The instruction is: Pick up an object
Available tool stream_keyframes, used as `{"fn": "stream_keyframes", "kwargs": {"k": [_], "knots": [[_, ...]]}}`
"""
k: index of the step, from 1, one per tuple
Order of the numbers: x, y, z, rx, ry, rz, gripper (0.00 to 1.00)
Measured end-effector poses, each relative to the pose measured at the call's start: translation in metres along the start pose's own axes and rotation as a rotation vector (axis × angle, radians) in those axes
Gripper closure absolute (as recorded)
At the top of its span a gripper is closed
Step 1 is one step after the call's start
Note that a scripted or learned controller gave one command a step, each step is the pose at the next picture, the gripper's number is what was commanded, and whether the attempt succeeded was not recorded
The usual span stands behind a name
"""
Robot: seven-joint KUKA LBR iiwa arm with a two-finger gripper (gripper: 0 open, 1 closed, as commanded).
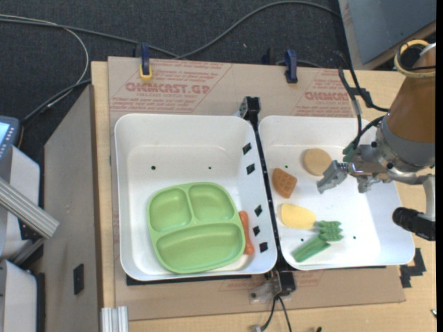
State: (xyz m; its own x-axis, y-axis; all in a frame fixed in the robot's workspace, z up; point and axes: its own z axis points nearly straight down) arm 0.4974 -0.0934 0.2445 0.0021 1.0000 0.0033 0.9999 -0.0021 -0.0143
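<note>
The gripper (346,173) hangs over the right bin (387,254), fingers spread and holding nothing, with the round tan piece (317,161) just beside its fingertips on the side away from the arm.

My metal fingers (333,176) look dull grey. Both white bins (131,185) are smooth plastic with a soft sheen. The green divided tray (195,227) is matt plastic. The toy foods, a tan round piece (317,161), a brown waffled piece (284,182) and a yellow piece (297,216), look smooth and moulded. The printed board (180,81) under the bins is matt cardboard.
</note>
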Motion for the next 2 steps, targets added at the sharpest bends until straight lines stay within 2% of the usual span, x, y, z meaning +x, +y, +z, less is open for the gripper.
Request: {"fn": "stream_keyframes", "kwargs": {"k": [1, 2], "knots": [[0.000, 0.002, -0.006, -0.013, -0.001, -0.003, 0.00], [-0.002, 0.001, 0.057, -0.006, 0.000, -0.001, 0.00]]}}
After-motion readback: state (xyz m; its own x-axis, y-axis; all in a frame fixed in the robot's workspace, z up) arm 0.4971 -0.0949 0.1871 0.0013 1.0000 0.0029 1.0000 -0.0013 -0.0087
